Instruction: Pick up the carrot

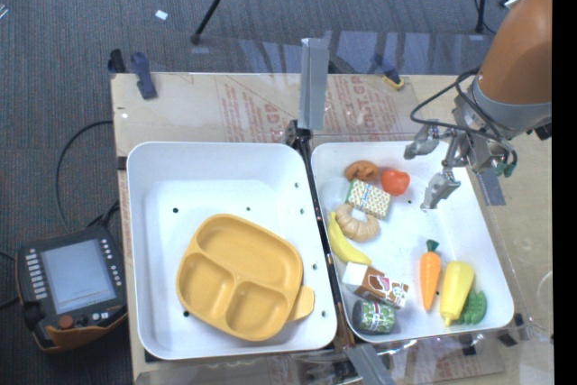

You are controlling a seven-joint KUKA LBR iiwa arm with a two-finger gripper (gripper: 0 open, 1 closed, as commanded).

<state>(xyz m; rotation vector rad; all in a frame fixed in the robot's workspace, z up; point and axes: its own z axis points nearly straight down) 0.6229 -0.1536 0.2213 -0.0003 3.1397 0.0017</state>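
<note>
The carrot [430, 274], orange with a green top, lies upright-looking in the front right of the right bin [482, 225], next to a yellow corn cob [455, 288]. My gripper [430, 169] hangs over the back right part of that bin, well behind the carrot. It is open, with nothing between its fingers [440, 190].
The right bin also holds a red tomato [394, 181], a brown pretzel [362, 169], a checkered box [368, 198], a pastry [358, 224], a banana [341, 241], a carton [379, 284], a green can [374, 316] and a green vegetable [475, 307]. A yellow divided plate [239, 275] lies in the left bin [153, 185].
</note>
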